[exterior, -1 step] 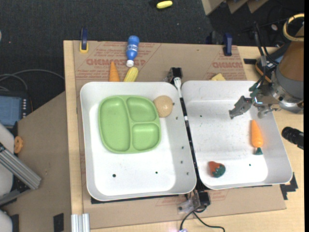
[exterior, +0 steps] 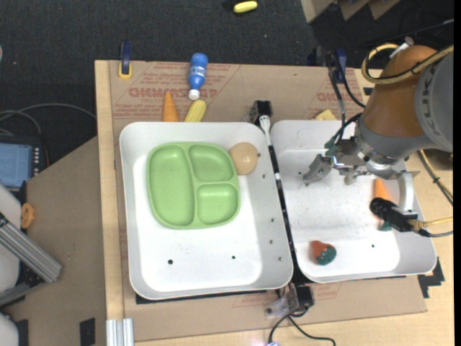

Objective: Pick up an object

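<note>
gripper (exterior: 333, 171) fingers spread apart, seemingly holding nothing, over right bin (exterior: 338, 215), orange-green object (exterior: 323, 251) nearby

Blue bottle (exterior: 197, 75), yellow corn (exterior: 195, 110), orange carrot (exterior: 169, 107) behind left bin (exterior: 137, 215).

I see the bench (exterior: 108, 193), topped with brown cardboard, carrying the left bin (exterior: 209, 265) and right bin (exterior: 360, 265) side by side, touching. Behind the left bin, a blue-capped bottle (exterior: 197, 75), an orange carrot (exterior: 169, 108) and a yellow corn cob (exterior: 195, 111) lie on the cardboard.
</note>
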{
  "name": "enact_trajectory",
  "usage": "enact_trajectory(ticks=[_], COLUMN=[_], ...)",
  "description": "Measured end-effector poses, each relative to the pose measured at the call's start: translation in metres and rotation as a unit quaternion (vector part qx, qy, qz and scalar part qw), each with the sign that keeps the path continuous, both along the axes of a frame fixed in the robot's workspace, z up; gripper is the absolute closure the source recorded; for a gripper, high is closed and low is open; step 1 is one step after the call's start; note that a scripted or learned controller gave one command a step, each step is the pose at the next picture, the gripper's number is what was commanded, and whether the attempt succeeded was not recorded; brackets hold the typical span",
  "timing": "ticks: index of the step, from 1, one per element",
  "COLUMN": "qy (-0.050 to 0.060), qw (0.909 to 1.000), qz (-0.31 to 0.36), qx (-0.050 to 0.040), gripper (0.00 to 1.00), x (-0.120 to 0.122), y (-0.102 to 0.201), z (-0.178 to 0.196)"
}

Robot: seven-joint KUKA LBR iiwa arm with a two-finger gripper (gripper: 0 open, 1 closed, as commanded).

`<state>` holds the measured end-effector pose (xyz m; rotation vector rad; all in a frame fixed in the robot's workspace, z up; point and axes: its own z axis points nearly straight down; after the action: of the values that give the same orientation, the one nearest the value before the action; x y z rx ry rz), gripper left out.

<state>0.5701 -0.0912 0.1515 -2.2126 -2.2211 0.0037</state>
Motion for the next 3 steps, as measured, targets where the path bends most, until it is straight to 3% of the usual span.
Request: enact_trajectory(ticks=[1,2,3], qy=[0.001,-0.011,-0.008], qw=[1.0000,0.9999,1.0000], qz=[-0.003,0.003,-0.002], qx=[-0.0004,-0.0005,-0.0031], gripper=[0.00,0.00,0.00], x=[-0.027,0.025,0.100], y=[-0.006,0.064,0.004], z=[-0.071,0.041,0.034])
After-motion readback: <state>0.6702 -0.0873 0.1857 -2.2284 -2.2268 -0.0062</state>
